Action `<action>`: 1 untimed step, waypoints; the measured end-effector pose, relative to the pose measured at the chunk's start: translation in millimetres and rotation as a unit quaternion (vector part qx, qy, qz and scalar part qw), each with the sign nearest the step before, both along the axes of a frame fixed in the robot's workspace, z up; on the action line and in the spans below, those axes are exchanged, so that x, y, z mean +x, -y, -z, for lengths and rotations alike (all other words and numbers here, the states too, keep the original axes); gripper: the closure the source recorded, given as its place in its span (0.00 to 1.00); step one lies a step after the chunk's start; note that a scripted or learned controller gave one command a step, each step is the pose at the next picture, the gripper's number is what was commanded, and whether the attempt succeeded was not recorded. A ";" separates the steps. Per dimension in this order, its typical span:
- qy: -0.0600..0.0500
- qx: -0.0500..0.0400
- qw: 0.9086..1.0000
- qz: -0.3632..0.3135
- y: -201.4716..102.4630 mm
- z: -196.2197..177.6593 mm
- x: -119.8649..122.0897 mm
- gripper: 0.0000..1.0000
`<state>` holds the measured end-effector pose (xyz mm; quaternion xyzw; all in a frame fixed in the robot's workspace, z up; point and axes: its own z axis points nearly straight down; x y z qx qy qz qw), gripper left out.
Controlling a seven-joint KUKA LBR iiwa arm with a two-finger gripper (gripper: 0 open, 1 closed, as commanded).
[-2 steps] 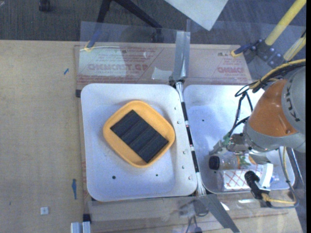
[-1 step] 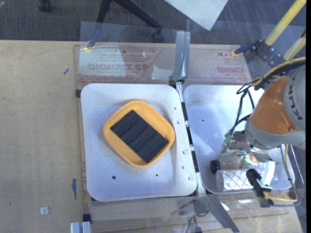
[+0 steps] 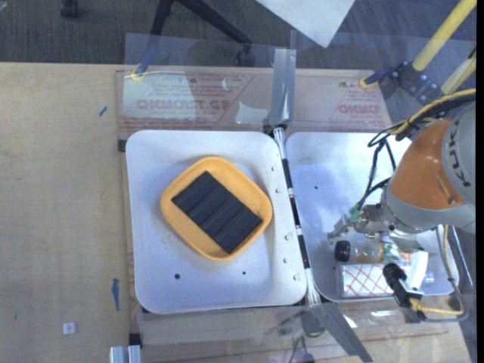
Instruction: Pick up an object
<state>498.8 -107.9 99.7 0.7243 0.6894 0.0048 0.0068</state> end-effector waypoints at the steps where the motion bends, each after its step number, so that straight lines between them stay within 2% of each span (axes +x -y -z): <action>1: 0.000 0.000 1.000 0.000 0.0 0.0 0.0 0.00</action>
